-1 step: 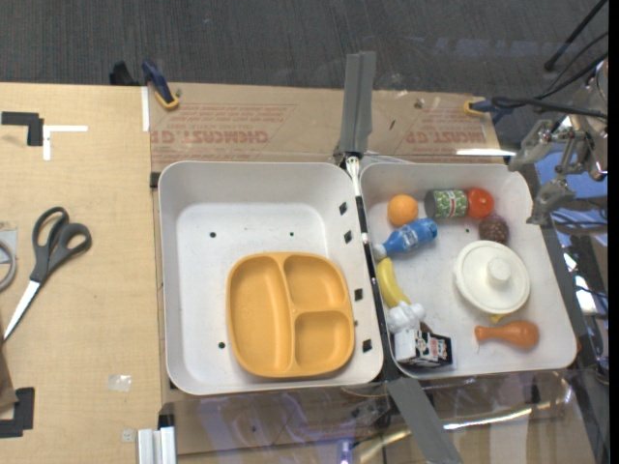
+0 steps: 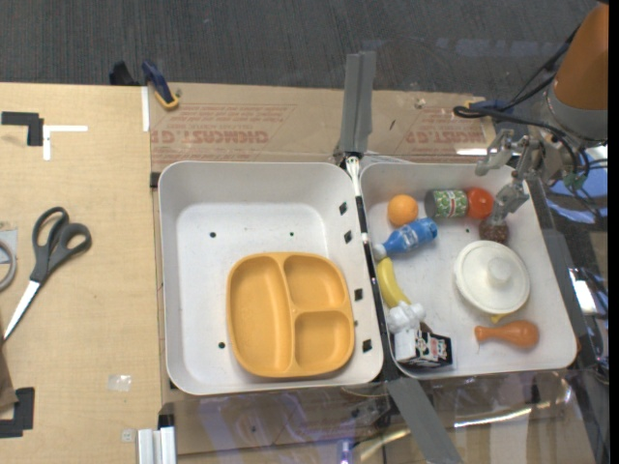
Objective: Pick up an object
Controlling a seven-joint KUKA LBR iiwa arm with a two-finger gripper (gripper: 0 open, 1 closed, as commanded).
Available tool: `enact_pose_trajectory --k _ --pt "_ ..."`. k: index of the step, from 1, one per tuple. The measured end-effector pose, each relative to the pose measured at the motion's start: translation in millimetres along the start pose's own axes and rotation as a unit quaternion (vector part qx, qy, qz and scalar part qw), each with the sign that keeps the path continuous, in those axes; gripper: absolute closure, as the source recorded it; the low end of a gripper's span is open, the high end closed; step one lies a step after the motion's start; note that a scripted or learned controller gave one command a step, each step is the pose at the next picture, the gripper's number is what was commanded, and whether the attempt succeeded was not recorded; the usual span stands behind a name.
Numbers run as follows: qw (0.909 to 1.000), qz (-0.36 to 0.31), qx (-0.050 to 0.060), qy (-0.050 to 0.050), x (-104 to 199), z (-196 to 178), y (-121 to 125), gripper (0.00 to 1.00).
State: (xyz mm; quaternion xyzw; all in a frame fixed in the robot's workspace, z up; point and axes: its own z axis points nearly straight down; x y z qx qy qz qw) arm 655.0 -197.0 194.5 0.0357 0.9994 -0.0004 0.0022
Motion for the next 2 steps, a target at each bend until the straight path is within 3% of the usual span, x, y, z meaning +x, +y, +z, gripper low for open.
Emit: enact_pose_trajectory --k 1,2 --pt "0.9968 0.08 0.0 -0.001 13.0 81.1 -14.1 0.0" --pt "0.9909 0.135 0.0 0.0 9.6 100.5 59.9 0.0"
